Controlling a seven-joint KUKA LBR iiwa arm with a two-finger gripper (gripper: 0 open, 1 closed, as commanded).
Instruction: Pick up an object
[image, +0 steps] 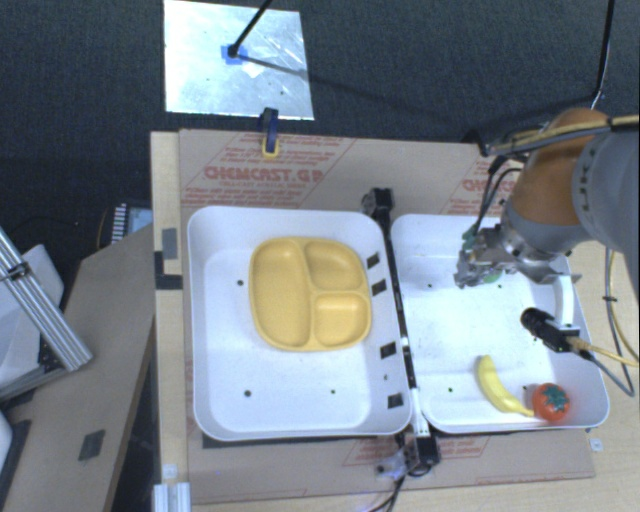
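A yellow banana (497, 386) lies near the front of the right bin (440, 330), with a small red-orange tomato-like fruit (550, 401) just to its right in the front corner. A yellow divided plate (305, 292) sits in the left bin (215, 330). My gripper (478, 268) hangs low over the back part of the right bin, well behind the banana and the fruit. Nothing shows between its fingers, and from above I cannot make out their spacing.
The grey arm with its orange band (560, 170) reaches in from the right over the right bin's back edge. A black cable piece (548, 330) juts over the bin's right side. A black divider (395, 320) runs between the bins.
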